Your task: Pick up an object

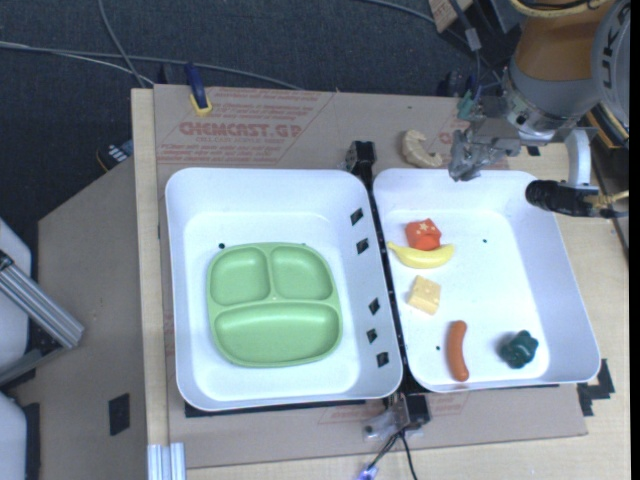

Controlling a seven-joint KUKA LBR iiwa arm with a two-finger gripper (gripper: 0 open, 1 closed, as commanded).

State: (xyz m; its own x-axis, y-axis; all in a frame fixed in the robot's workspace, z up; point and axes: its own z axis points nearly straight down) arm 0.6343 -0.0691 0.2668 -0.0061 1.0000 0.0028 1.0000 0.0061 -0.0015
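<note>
Dark carpet around a cardboard-topped bench (pixel 250 128) bearing two shallow white plastic bins. Left bin (pixel 185 228): holds a pale green three-compartment plastic tray (pixel 273 303). Right bin (pixel 560 298): a small red toy strawberry (pixel 424 233) just above a yellow toy banana (pixel 422 257), then a pale yellow cheese wedge (pixel 425 295), an orange-red toy sausage (pixel 457 350) and a dark green toy pepper (pixel 518 348). Two-finger metal gripper (pixel 464 168) poised over the right bin's far rim, apparently nearly closed, gripping nothing, well apart from the toys.

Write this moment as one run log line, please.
gripper: over right bin's far rim | held: nothing | banana, sausage: in bin
</note>
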